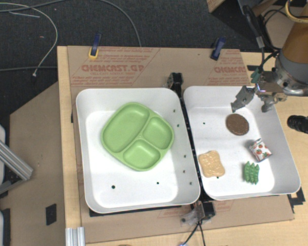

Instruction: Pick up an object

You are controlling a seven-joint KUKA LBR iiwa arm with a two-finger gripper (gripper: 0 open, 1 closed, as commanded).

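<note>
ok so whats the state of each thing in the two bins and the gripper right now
green three-compartment plate: flat in left bin, nothing on it
round brown disc: flat, right bin, below gripper
tan cracker-like piece: lying flat
small red-and-white carton: tilted
green knobbly toy: lying flat
gripper: open, holding nothing

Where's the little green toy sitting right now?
In the camera view, the green toy lies in the right bin, near its front right corner, just below the small red-and-white box and right of the tan cracker.

My one camera sits fixed above the bench (143, 224), looking down at a slant on both white bins (92, 137); my arm (297, 45) enters from the right.
</note>
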